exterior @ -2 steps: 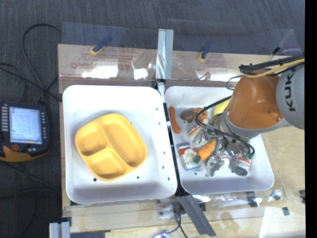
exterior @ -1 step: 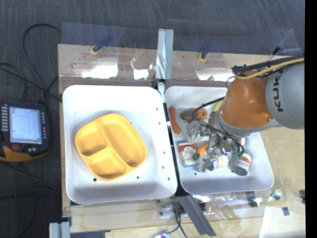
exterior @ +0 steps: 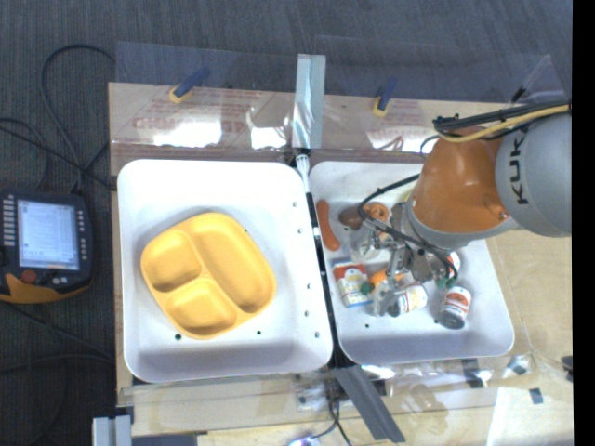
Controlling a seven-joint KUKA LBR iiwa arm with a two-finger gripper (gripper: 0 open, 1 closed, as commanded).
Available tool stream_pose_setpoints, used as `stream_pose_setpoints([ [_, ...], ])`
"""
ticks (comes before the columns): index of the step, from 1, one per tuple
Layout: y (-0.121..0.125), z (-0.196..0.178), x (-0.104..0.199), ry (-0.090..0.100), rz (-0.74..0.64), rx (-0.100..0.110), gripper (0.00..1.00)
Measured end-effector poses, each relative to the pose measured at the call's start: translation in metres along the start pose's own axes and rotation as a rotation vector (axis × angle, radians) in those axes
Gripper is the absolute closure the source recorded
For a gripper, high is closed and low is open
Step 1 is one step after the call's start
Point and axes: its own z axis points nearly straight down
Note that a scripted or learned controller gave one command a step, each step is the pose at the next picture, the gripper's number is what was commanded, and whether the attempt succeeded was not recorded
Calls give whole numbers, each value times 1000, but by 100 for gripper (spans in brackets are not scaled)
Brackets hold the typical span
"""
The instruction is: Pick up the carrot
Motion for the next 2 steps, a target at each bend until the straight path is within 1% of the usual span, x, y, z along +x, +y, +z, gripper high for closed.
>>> stream_pose_setpoints([
  [1,-2,0,-10,0,60,-3,0],
  [2,-4,-14,-15,-13,60,1,100],
])
